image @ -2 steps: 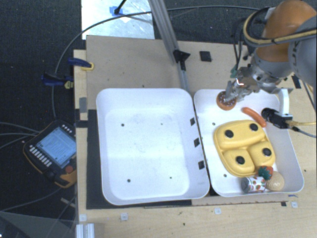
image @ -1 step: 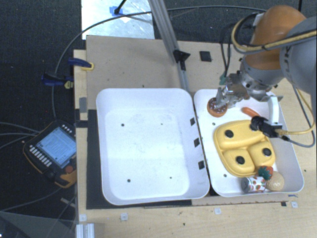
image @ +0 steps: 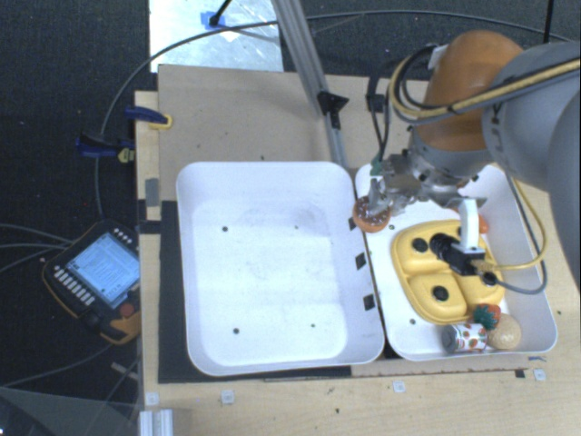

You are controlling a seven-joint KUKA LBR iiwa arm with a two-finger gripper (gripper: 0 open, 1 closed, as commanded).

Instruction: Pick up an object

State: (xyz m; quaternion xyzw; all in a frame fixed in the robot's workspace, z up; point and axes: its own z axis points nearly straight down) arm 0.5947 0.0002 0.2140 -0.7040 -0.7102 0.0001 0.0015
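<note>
Grey KUKA arm with orange band reaches in from the right; its gripper (image: 377, 198) hangs over the far-left corner of the right shallow white plastic bin (image: 536, 321), by the wall shared with the left white bin (image: 195, 271). A small round brown ring-like object (image: 370, 213) sits right under the fingers, seemingly pinched, but whether they grip it I cannot tell. Large yellow moulded plastic toy (image: 436, 275), small patterned cup (image: 463, 337) and beige ball (image: 506, 332) crowd the bin's near side, likely why the edge item was targeted.
</note>
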